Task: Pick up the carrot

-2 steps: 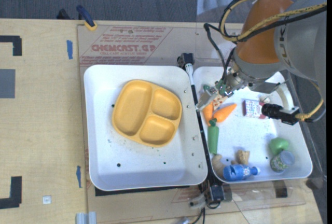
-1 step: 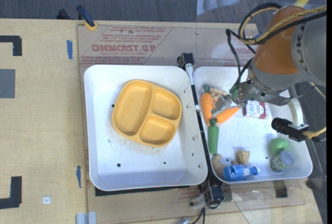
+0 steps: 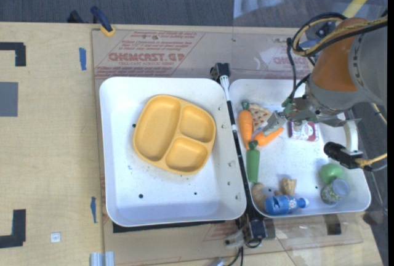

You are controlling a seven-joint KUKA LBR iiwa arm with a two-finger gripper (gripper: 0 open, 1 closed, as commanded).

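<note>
The grey arm [image 3: 360, 68] reaches into the right bin [image 3: 363, 200]. The left bin [image 3: 117, 154] holds a yellow divided plate [image 3: 174, 133]. One carrot [image 3: 245, 126] lies at the right bin's left wall. The gripper [image 3: 275, 125] is clamped on a smaller carrot [image 3: 268, 136] just right of it.

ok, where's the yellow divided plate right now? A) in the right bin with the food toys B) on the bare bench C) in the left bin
C: the yellow divided plate lies inside the left bin, while the carrot sits in the right bin.
</note>
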